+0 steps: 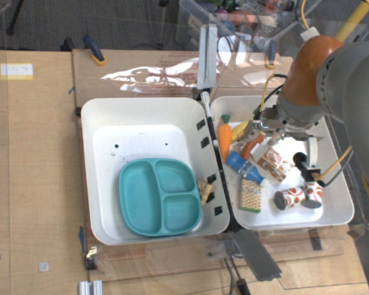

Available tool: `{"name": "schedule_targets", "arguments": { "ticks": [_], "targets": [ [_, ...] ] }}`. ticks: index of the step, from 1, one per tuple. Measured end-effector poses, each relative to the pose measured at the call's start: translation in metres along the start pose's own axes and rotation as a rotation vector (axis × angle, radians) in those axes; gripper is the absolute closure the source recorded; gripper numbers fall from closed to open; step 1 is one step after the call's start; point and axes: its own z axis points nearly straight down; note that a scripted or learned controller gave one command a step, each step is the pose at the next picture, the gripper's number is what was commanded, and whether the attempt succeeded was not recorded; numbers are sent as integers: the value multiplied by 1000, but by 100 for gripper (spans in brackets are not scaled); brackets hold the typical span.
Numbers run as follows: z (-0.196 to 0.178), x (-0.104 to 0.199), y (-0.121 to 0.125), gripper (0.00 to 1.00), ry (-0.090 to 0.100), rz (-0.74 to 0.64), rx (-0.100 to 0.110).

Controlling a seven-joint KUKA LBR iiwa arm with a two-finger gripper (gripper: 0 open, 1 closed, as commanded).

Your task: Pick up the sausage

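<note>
Gripper (272,129) hovers over sausage (253,145) in right bin (341,211); finger state unreadable (arm blocks view). Descend centred, avoiding carrot (224,139) and neighbouring packets.

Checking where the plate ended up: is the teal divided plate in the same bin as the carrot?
No, the teal divided plate lies in the left bin, while the carrot lies in the right bin.

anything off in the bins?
One oddity: a small tan item sits on the left bin's floor against the teal plate's right edge, apart from the right-bin pile. The can there lies on its side.
</note>
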Motion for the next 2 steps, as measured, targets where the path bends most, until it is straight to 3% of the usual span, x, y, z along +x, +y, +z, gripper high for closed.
{"name": "schedule_targets", "arguments": {
  "ticks": [1,2],
  "targets": [
    [-12,-1,1,100,-1,2,-3],
    [-95,90,20,100,0,-26,8]
  ]
}}
